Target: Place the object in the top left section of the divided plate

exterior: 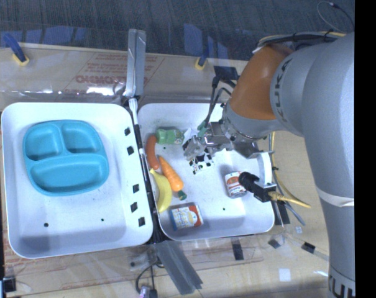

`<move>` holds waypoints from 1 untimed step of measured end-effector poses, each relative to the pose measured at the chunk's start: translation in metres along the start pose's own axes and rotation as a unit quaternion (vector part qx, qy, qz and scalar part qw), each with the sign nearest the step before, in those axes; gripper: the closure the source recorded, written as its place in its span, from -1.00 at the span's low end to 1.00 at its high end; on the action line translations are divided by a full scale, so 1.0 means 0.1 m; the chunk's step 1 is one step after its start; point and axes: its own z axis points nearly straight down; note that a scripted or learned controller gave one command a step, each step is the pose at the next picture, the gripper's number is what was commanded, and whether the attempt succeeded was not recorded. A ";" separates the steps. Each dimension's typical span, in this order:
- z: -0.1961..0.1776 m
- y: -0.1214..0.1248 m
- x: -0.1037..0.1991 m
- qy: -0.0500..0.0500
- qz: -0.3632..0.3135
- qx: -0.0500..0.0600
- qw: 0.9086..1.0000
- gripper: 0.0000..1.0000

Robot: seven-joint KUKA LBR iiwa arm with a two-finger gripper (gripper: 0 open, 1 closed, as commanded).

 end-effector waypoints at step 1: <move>-0.73 0.70 0.84 -0.001 -0.100 -0.001 0.995 1.00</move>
